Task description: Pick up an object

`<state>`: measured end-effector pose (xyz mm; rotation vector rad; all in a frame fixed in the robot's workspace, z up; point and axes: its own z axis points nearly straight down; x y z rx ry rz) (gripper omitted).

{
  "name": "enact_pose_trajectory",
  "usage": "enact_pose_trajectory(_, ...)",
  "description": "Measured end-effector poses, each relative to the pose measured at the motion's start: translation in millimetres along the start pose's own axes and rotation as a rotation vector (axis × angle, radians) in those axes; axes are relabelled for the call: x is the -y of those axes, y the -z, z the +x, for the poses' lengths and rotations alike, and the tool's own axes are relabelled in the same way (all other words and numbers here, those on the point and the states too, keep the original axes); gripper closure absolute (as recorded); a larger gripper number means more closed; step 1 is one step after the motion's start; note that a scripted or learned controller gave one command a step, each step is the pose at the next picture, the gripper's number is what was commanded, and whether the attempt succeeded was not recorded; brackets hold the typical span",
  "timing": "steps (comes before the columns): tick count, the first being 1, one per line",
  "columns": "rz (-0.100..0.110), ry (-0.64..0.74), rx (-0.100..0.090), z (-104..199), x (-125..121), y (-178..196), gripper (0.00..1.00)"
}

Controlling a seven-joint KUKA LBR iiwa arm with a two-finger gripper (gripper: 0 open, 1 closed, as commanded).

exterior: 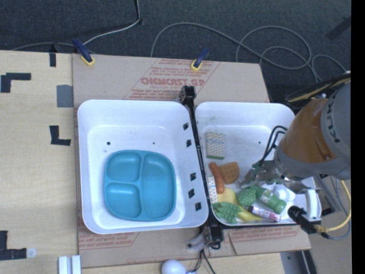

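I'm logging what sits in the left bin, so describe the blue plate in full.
The blue plate is a light turquoise tray, plastic by its look, with rounded corners and three compartments: two smaller ones on the left, one long one on the right, parted by raised ridges. It lies flat and right side up on the floor of the left bin, toward its front, with nothing visible in any compartment. Nothing else touches it; the pincer is over the right bin.
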<state>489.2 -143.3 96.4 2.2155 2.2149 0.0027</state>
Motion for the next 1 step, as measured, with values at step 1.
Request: enact_pose_trajectory(1, 0.008, 0.002, -0.006, 84.8, -36.5, 88.0, 1.00)
